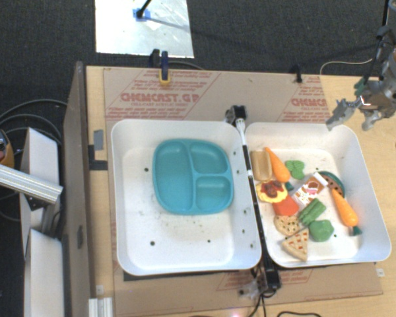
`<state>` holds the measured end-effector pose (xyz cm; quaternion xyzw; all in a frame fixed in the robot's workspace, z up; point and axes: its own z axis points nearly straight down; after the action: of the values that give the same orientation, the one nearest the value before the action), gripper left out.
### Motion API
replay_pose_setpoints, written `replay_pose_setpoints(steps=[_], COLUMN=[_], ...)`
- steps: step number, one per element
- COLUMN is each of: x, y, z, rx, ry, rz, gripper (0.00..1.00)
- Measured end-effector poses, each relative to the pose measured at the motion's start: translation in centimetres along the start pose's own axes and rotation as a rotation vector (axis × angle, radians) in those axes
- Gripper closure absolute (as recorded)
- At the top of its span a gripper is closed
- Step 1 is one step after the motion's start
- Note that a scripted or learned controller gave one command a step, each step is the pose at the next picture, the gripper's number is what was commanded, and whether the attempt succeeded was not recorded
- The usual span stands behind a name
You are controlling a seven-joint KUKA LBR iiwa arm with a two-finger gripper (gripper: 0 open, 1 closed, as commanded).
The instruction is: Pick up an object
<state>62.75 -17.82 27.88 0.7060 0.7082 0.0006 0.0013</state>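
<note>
The right bin [368, 177] holds a heap of toy food. In it lie an orange carrot [276, 165], a second carrot [344, 209], a bread piece [259, 166], a round pizza piece [270, 191], green vegetables [311, 211] and a pizza slice [296, 246]. My gripper [354, 116] hangs above the bin's back right corner, past its far rim. It is open, with nothing between its fingers, and it is well apart from the food.
The left bin [135, 243] holds a teal divided plate [192, 176]. A black clip [237, 115] sits at the back where the two bins meet. Cardboard lies under both bins. Cables run along the bench's right back edge.
</note>
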Motion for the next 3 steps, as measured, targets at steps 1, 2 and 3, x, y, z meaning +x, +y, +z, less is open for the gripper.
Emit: replay_pose_setpoints(steps=[1,2,3], x=[3.6,6.0,4.8], y=[-2.4,1.4,-1.8], z=[17.4,18.8,19.3], rx=[-0.015,-0.011,-0.002], ry=[-0.006,-0.016,-0.001], rz=[0.002,0.003,0.003], gripper=[0.00,0.00,0.00])
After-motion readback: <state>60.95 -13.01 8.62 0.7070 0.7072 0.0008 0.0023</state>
